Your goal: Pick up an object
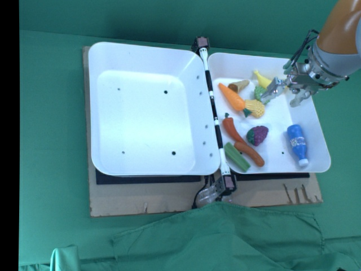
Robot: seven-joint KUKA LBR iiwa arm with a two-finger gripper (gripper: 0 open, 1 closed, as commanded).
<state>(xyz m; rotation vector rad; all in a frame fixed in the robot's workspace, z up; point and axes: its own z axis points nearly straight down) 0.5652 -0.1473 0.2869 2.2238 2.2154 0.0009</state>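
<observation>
The right bin (319,135) holds several toy foods. An orange carrot (232,96) lies beside a yellow corn cob (255,109). A brown cone (239,85), a yellow piece (262,79) and a small green piece (258,92) sit near the back. Toward the front are a red pepper (229,128), a purple grape bunch (257,135), an orange stick (250,153), a green cucumber (237,157) and a blue bottle (296,144). My gripper (284,94) hovers over the bin's back right, open, with one finger (271,91) next to the green piece and nothing between the fingers.
The left bin (101,61) adjoins the right one along a black-and-white divider bar (212,103). Both rest on a cardboard sheet (141,205) on green cloth. Rumpled green fabric (225,239) lies in front.
</observation>
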